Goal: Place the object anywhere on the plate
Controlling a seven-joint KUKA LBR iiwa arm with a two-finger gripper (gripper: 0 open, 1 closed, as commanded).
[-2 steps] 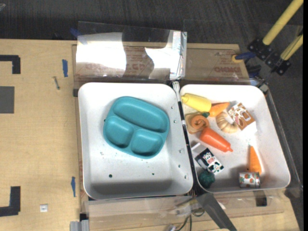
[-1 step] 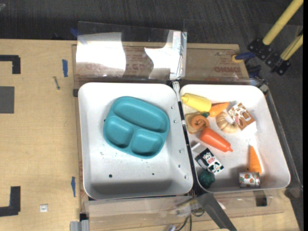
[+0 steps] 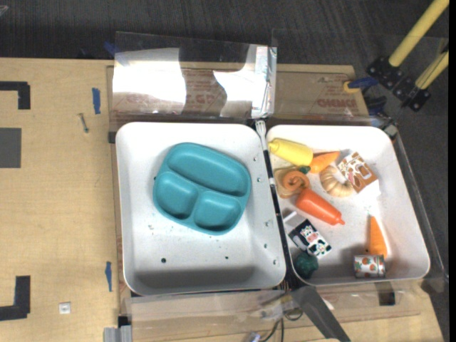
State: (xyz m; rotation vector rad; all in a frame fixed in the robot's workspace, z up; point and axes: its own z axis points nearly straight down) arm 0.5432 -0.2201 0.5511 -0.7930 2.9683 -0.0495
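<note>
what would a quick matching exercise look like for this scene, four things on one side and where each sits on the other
Things:
1. teal plate
2. yellow toy
3. small can
4. dark green toy

Places:
A. right bin, far left corner
B. right bin, near edge towards the right
C. left bin, around the middle
D. right bin, near left corner

Pairs: 1-C, 2-A, 3-B, 4-D
</note>
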